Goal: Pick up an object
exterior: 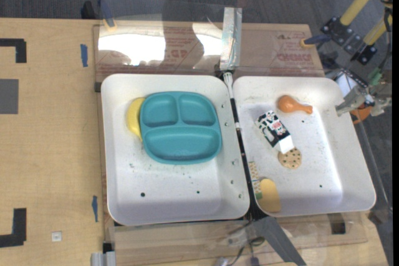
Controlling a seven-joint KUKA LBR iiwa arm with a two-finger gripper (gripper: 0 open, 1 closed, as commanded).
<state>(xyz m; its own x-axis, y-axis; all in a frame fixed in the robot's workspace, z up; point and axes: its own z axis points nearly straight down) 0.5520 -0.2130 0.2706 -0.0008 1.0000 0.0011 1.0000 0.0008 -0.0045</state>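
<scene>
A small black-and-white cow-patterned carton (274, 128) is seen lying tilted near the middle of the right white bin (324, 196), between an orange drumstick-shaped toy (293, 105) and a round speckled cookie (290, 159). The gripper (358, 99) is found well apart to its right, at the bin's far right rim; its grasp state cannot be told.

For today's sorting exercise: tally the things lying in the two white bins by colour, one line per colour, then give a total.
Teal: 1, the teal plastic divided plate
Yellow: 2, the yellow piece under the plate's left edge, the yellow rounded piece
Orange: 1, the orange drumstick-shaped toy
Black-and-white: 1, the black-and-white carton
Tan: 1, the tan speckled cookie
Total: 6
</scene>
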